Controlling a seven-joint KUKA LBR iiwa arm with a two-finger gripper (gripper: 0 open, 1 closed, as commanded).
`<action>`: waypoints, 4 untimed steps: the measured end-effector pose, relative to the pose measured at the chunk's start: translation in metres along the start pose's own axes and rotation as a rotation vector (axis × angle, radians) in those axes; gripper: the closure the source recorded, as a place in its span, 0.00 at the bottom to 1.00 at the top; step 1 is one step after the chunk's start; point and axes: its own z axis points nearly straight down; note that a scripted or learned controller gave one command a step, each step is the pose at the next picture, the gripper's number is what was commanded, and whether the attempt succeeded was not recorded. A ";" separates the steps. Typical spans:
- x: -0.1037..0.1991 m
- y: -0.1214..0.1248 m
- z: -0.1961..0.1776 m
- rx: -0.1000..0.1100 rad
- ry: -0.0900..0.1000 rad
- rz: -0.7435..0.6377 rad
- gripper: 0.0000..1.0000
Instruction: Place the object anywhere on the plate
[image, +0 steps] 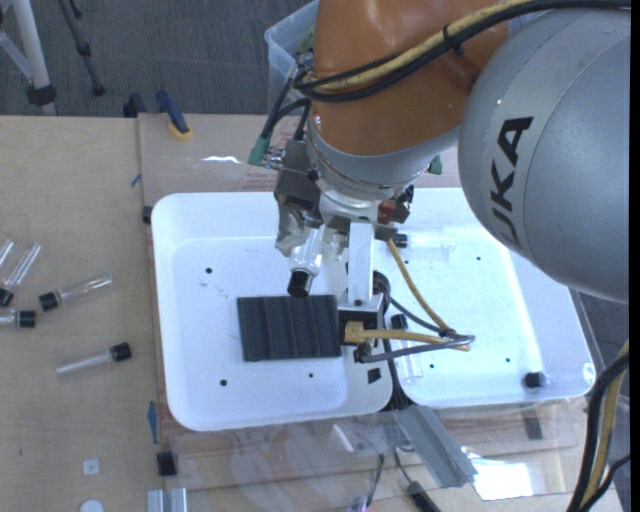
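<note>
Gripper (335, 275) hangs low over the left bin (190, 390), at its right side close to the seam with the right bin (560, 330). Whether the fingers are spread or pressed together: cannot tell, wrist and cabling cover them.

Task object appears to be the dark ribbed slab (290, 327), lying flat on the left bin's floor, near-right area. It sits just near and left of the gripper; its far edge is next to a small black cylinder (298, 284) at the gripper. Slab not seen between the fingers.

Slab's right edge is close to the bin's right wall. Bare white floor lies to its left and on the far-left side. Small vials (85, 290) lie on the desk (70, 200) left of the bins.
</note>
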 end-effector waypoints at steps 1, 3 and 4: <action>-0.002 -0.021 -0.031 0.000 0.000 0.199 1.00; -0.004 -0.021 0.103 0.004 -0.002 0.520 0.00; -0.005 -0.021 0.272 0.003 -0.003 0.835 0.00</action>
